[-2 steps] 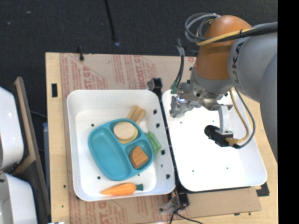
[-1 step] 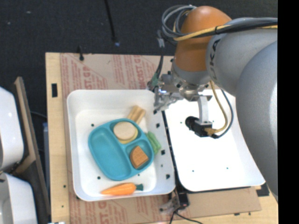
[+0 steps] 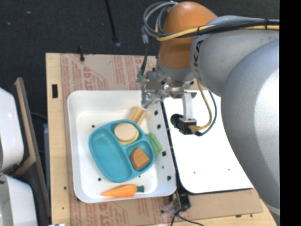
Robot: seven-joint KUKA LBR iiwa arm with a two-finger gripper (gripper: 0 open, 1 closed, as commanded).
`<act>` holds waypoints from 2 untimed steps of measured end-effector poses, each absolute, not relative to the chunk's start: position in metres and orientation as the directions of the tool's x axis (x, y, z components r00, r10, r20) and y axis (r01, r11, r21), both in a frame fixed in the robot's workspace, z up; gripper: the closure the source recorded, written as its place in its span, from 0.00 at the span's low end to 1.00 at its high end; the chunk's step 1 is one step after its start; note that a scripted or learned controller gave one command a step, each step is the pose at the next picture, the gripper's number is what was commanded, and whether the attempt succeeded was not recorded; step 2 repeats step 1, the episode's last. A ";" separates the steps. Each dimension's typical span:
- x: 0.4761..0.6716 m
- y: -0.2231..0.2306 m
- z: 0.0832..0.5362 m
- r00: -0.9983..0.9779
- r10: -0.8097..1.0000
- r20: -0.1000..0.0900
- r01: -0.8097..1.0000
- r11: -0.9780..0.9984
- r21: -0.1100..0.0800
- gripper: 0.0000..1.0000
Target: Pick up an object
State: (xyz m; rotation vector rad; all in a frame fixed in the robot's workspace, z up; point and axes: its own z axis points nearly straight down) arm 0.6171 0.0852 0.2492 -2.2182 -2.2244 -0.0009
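Observation:
The left white bin holds a teal divided plate with a round beige biscuit and a brown waffle-like piece on it. A wooden block lies at the plate's upper right, a green piece at its right edge, and an orange carrot near the bin's front wall. My gripper hangs above the bin's far right corner, just above the wooden block. The wrist hides its fingertips.
The right white bin lies under the arm, whose grey body covers most of it. A black cable dangles from the wrist over that bin. The bench board runs behind the bins; white items stand at the left edge.

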 end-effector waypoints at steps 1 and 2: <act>0.617 0.083 0.249 0.000 1.000 0.000 1.000 0.000 0.000 0.00; 0.617 0.083 0.249 0.000 1.000 0.000 1.000 0.000 0.000 0.00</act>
